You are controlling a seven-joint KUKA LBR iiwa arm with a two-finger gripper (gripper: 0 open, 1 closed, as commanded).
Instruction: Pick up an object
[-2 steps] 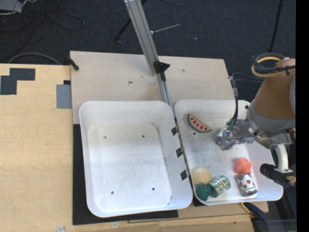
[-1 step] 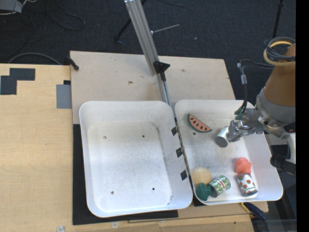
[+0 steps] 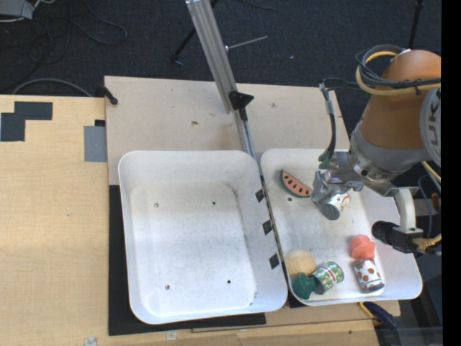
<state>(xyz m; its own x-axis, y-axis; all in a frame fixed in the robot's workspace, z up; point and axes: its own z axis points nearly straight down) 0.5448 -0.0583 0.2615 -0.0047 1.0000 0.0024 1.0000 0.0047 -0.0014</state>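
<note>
Seen from above at a slant: dark carpet strewn with cables at the top, pale wooden bench below, bearing two shallow white bins side by side. Left bin bare white inside apart from a few dark specks. Right bin holding all the small things. Near its far edge, a toy watermelon slice, red with dark seeds. Along its near edge, from left to right: a tan lump touching a dark green piece, then a small tin with a green-and-red label lying on its side, then a second red-and-white tin, with a crumpled red-orange thing just behind it.

Reaching in from the right, grey arm with orange band, gripper low over the middle of the right bin, just right of the watermelon slice. At its tip, a small white-and-grey cylinder with a touch of red (possibly another little tin, possibly part of the tool; too blurred to say). Cannot tell whether spread, closed, or clamped on anything.

Judged against the task: approach looks done, tool down among the things. Grasp unconfirmed, nothing visibly lifted clear of the bin. Left to do: secure one thing and raise it.
</note>
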